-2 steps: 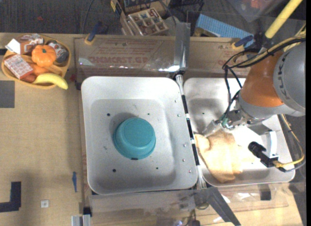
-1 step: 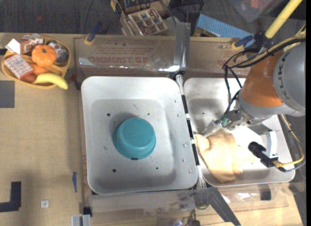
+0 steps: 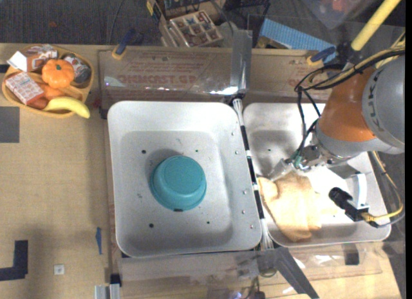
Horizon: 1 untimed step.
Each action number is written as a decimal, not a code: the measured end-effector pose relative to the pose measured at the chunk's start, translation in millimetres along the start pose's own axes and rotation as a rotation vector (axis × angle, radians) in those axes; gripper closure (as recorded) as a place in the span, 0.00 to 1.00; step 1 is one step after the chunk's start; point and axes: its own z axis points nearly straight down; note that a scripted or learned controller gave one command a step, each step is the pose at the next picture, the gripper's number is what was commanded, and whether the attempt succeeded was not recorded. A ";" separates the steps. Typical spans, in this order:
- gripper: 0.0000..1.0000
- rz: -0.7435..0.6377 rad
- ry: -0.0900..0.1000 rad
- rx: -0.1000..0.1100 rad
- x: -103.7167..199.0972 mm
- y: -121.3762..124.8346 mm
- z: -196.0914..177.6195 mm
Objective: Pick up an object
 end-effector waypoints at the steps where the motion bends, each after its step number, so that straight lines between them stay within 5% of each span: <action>1: 0.00 0.000 0.000 0.000 0.0 0.0 0.0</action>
